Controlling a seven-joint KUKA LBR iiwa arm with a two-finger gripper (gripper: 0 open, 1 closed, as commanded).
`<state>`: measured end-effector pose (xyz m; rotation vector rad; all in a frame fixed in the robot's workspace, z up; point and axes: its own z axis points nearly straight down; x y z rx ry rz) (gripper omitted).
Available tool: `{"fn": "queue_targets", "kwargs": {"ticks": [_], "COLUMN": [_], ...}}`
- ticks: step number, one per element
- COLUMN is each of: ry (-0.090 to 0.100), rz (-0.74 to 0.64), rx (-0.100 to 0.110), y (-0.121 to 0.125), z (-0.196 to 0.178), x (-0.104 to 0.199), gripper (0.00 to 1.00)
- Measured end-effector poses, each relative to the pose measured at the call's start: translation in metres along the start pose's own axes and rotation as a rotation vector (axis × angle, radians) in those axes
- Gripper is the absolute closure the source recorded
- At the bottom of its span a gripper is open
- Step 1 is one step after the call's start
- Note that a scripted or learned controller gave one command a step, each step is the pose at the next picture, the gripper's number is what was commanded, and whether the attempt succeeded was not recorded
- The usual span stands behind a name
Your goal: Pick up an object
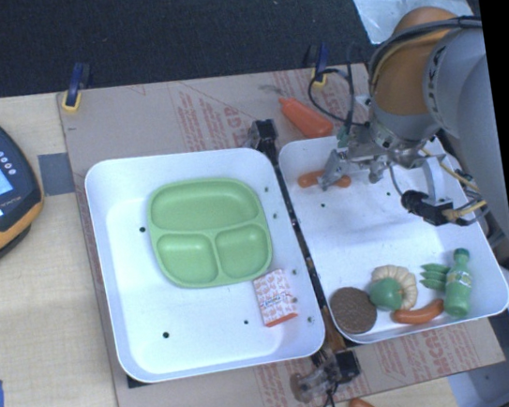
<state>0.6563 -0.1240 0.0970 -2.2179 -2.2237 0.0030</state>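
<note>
Brown disc point(352, 309) at right bin point(336, 242) front edge | small orange piece point(309, 179) at far-left corner, just left of claw point(337, 174), lying crosswise | claw state: cannot tell.

A small orange thing point(311, 179) (maybe a toy carrot) lies flat at the top left of the right bin point(373, 237), just beside the claw point(338, 176). Along the bin's bottom edge lie a brown round cookie point(352, 309), a green ball point(388, 293), an orange sausage point(417, 315) and a green bottle point(457, 282).
</note>
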Motion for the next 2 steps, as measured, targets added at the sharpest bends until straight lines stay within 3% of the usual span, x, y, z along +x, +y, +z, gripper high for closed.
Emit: {"fn": "queue_targets", "kwargs": {"ticks": [2], "ry": [0.000], "rz": [-0.002], "rx": [0.001], "y": [-0.0001], "z": [0.0024], "x": [0.0123], "gripper": [0.00]}}
